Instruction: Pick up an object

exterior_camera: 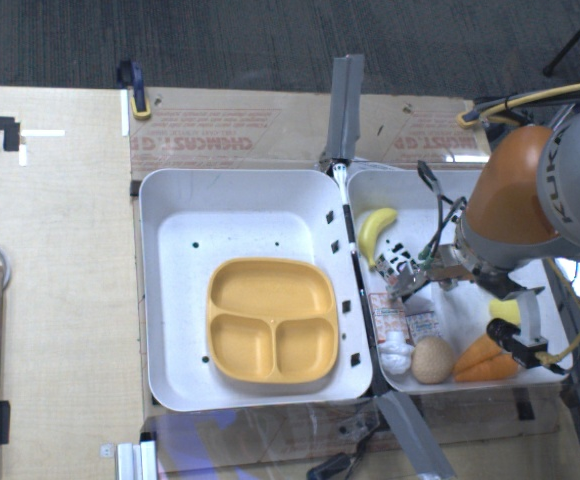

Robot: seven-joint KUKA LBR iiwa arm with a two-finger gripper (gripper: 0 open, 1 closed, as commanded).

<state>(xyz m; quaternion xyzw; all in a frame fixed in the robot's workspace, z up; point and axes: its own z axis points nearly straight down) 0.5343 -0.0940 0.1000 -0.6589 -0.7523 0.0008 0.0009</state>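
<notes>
The two-finger gripper [407,286] hangs low in the right white bin [460,178]; I cannot tell its state. A curved yellow plastic banana [374,232] lies at its eleven o'clock, unlifted, so picking seems undone.

The arm [515,203] hides the right bin's [370,318] far right portion. The gripper [407,286] fingertip position is too small to resolve. A yellow object [503,308] is partly hidden.
</notes>
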